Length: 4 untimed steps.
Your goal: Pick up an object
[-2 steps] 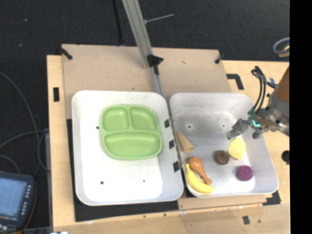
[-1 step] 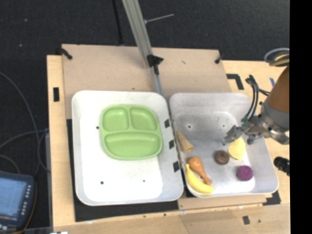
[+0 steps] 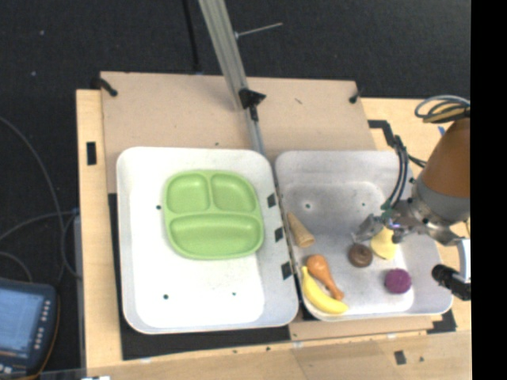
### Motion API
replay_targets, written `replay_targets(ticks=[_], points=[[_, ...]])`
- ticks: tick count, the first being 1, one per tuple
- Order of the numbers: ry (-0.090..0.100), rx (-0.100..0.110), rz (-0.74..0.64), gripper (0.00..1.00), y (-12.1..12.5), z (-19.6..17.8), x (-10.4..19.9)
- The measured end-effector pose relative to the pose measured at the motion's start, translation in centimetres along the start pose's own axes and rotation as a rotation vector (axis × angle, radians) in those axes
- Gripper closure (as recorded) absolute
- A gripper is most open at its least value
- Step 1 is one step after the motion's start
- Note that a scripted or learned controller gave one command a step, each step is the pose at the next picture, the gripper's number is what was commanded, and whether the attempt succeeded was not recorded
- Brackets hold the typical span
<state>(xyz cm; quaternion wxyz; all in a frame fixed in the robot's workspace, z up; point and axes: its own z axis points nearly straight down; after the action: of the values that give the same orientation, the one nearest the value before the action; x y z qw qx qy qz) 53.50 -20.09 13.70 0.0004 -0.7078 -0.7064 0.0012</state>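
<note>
Tan wooden counter [image 3: 198, 109] on dark carpeted floor [image 3: 95, 22]. Two glossy white bins: left bin [image 3: 142, 291] holds a green three-section plate [image 3: 212, 214]. In right bin [image 3: 333, 172], jaws [image 3: 379, 232] sit just above a pale yellow piece [image 3: 385, 246]; opening: cannot tell. Brown round object [image 3: 360, 255] beside it, purple ball [image 3: 397, 281] lower right, banana [image 3: 321, 297] lower left.

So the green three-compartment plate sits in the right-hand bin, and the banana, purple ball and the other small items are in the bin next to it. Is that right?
Not quite. The camera view shows the green three-compartment plate in the left-hand white bin. The yellow banana, the purple ball and the other small items lie in the right-hand white bin, where the gripper is working.
</note>
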Motion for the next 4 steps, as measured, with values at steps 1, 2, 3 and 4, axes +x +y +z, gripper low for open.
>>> replay_targets(ticks=[1,2,3,4], points=[[-0.003,-0.006,0.0,0.0,0.1,3.6,-0.2],[-0.005,-0.013,0.006,1.0,0.3,2.2,-0.3],[-0.001,-0.009,-0.005,1.0,0.4,-2.6,0.4],[-0.002,-0.01,-0.006,1.0,-0.2,-7.5,0.2]])
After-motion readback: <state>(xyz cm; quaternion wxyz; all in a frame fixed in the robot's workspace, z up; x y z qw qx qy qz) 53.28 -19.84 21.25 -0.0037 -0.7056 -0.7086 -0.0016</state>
